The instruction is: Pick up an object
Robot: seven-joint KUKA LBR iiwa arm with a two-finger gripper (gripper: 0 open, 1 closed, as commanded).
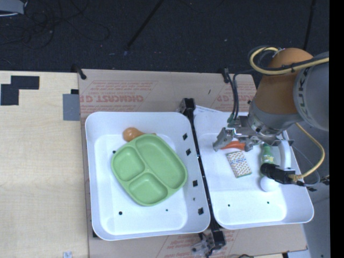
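At the right of the frame we see the grey arm point(301, 98) with its orange band, bent down over the upper part of the right bin point(252, 211). Its claw point(235, 141) hangs low there, and an orange object point(235, 145) lies just under it; we cannot tell if the claw is apart or together. Just below it lies a small patterned packet point(238, 163). To the right stand a green object point(266, 155) and a white ball point(266, 184). In the left bin point(107, 219) a green divided plate point(149, 169) lies, with an orange ball point(130, 134) touching its upper left edge. Both bins rest on the worktop point(40, 160).
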